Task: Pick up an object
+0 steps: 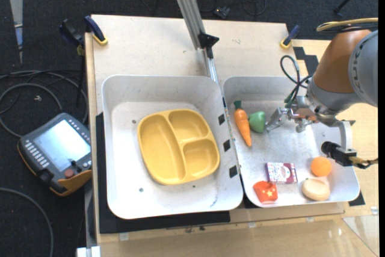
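Note:
The right bin (264, 86) holds several toy foods. An orange carrot (242, 125) lies beside a green pepper (257, 121) at the bin's left side. Nearer the front lie a pink box (281, 173), a red piece (265, 191), an orange ball (320, 167) and a beige bun-like piece (315, 189). My gripper (278, 120) hangs low over the bin's middle, just right of the green pepper and pointing towards it. Nothing shows in its grasp.
The left bin (117, 99) holds a yellow divided plate (178, 145). A slanted metal pole (186, 0) meets the bench above the gap between the bins. The grey arm with its orange band (337, 63) covers the right bin's far right corner.

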Controlling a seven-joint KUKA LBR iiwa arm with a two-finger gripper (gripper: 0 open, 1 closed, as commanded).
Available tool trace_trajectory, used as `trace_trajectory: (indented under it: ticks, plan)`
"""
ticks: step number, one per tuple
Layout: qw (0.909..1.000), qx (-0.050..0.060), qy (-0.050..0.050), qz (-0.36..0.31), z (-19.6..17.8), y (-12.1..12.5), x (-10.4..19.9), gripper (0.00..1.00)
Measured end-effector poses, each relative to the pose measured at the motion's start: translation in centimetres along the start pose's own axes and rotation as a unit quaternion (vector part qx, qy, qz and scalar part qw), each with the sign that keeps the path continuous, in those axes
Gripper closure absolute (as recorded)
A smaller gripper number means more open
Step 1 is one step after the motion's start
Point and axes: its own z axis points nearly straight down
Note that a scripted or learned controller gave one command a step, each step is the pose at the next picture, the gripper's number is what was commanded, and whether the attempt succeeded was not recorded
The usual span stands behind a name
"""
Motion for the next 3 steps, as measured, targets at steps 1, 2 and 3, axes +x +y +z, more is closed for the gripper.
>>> trace_trajectory:
  ticks: [1,2,3]
  plan:
    - [1.0,-0.002,0.0,0.0,1.2,0.0,0.1,0.0]
    - [1.0,-0.004,-0.001,0.0,0.1,0.1,0.0,1.0]
    - [1.0,-0.006,-0.002,0.0,-4.8,0.0,-0.9,1.0]
